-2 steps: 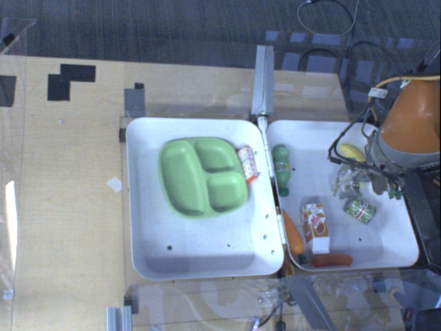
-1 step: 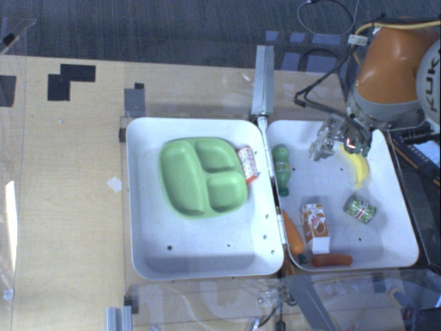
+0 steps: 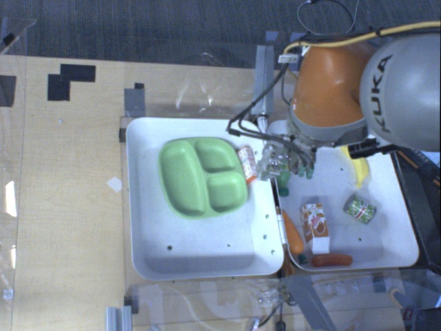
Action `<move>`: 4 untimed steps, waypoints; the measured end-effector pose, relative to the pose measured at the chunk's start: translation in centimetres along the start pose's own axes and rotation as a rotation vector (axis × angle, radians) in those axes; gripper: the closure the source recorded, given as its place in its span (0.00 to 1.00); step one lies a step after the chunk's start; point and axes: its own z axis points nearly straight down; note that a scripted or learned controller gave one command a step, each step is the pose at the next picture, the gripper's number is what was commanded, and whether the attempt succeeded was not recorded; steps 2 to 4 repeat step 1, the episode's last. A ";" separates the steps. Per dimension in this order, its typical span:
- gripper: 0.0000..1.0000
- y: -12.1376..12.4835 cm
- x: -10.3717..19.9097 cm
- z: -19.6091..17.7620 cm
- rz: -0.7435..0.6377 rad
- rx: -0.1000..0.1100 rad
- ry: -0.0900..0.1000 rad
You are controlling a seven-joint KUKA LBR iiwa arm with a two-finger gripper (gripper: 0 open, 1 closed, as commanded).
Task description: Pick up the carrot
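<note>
1. Arm reaches in from the right; orange band and grey KUKA housing sit over the far part of the right bin point(image 3: 406, 254).
2. Gripper point(image 3: 286, 163) hangs over the divide between the two bins, near their far end. Whether it is spread or pressed together I cannot tell from here; nothing visibly pinched.
3. Carrot point(image 3: 292, 232) lies in the right bin along its left wall, near end, well apart from the gripper.
4. Small juice carton point(image 3: 315, 227) just beside the carrot; a red sausage point(image 3: 331, 259) by the near wall.
5. Green can point(image 3: 360, 209) and banana point(image 3: 359, 171) further right.
6. Left bin point(image 3: 148, 254) holds a green divided tray point(image 3: 202, 176); a small packet point(image 3: 247, 161) at its right edge.
</note>
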 end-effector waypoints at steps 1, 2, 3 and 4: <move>1.00 -0.9 -3.6 1.8 0.012 0.000 0.000; 1.00 -0.9 -3.6 1.8 0.012 0.000 0.000; 1.00 -0.9 -3.6 1.8 0.012 0.000 0.000; 1.00 -0.9 -3.6 1.8 0.012 0.000 0.000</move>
